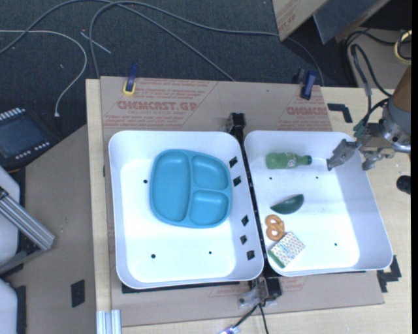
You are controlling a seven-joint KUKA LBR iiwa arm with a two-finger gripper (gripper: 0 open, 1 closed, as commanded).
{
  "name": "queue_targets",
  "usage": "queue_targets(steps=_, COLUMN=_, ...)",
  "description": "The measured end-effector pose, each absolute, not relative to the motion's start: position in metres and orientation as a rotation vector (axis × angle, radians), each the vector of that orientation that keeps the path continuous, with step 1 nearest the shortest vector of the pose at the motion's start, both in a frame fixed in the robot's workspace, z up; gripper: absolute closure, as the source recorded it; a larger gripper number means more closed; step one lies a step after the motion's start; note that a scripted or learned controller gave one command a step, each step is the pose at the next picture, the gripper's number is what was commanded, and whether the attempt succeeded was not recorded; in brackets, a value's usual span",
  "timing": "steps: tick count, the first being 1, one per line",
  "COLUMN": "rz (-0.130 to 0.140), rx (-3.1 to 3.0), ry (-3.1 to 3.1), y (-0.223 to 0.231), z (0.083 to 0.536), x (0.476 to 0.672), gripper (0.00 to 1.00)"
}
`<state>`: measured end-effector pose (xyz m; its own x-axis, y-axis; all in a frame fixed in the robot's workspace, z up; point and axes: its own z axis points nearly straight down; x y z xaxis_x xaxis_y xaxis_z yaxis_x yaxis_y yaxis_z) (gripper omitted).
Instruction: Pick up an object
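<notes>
The right bin (349, 225) holds a green bottle (287, 160) lying on its side near the far wall, a dark green curved piece (287, 204) in the middle, a pretzel (274, 226) and a patterned packet (287, 248) at the front left corner. My gripper (356, 156) hangs over the bin's far right edge, open, with nothing between its fingers. It is well to the right of the bottle.
The left bin (130, 222) holds a blue divided plate (191, 188). Black clamps run along the seam between the bins (243, 196). Cables and a cardboard box (297, 16) lie beyond the bench's far edge.
</notes>
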<state>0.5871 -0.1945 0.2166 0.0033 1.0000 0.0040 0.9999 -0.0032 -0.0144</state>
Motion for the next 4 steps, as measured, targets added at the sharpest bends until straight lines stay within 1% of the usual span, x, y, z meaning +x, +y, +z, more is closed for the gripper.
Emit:
queue_targets(steps=1, rz=0.000, rx=-2.220, ry=-2.221, y=-0.194, z=0.224, x=0.590, gripper=0.00)
queue_targets(steps=3, rz=0.005, rx=-2.217, ry=-2.216, y=-0.203, z=0.107, x=0.575, gripper=0.00)
queue_targets(steps=4, rz=0.002, rx=-2.218, ry=-2.219, y=-0.202, z=0.084, x=0.574, gripper=0.00)
